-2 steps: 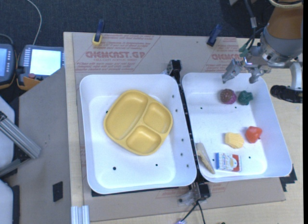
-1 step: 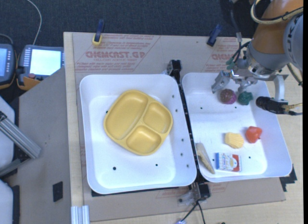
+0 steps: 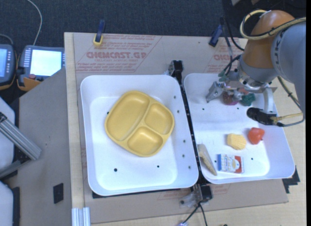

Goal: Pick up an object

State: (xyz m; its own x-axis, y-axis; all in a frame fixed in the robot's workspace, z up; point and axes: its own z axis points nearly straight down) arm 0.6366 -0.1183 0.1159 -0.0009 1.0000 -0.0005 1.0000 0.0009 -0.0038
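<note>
Grey and orange, the arm is reaching in and lowering its hand (image 3: 224, 90) over the far part of the right shallow white plastic bin (image 3: 201, 118). Whether the hand is clenched or released cannot be told from this view. A small dark red rounded object (image 3: 229, 98) is lying just beneath the hand, and a small green object (image 3: 249, 96) is sitting right beside it, further toward the arm; contact with either cannot be confirmed.

Nearer the camera than the hand, a red tomato-shaped toy (image 3: 256, 134) and a pale yellow ridged lump (image 3: 236, 141) are lying close together. Further forward again, a flat white carton with red and blue print (image 3: 229, 163) is resting on the bin floor, with a tan wedge-shaped piece (image 3: 206, 159) just beside it against the bin's inner wall.

Well away from the hand, across the divide, a yellow three-compartment plastic plate (image 3: 140, 123) is sitting in the left shallow white plastic bin (image 3: 92, 147). Both bins are resting on the cardboard-covered surface (image 3: 121, 52).
</note>
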